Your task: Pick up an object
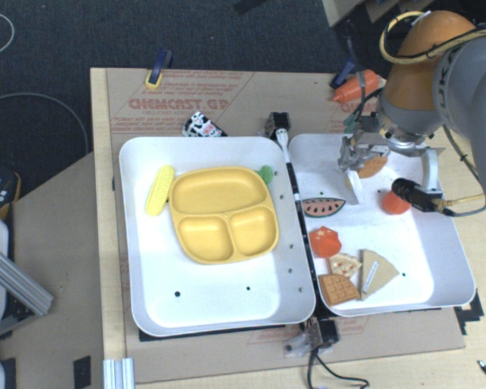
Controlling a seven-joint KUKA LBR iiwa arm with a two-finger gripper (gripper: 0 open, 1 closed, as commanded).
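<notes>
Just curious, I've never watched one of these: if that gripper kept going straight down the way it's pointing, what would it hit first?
Probably the tan food piece directly under the gripper, then the right bin's white floor. Depth is hard to judge from this slanted view.

Bench (105, 217) w/ 2 white bins: left bin (138, 241), right bin (437, 258), side by side.

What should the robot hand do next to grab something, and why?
Probably a small drop straight down. The gripper hangs over the far end of the right bin, right above a small tan piece of toy food. It looks like the closest thing, but nothing shows between the fingers.
</notes>
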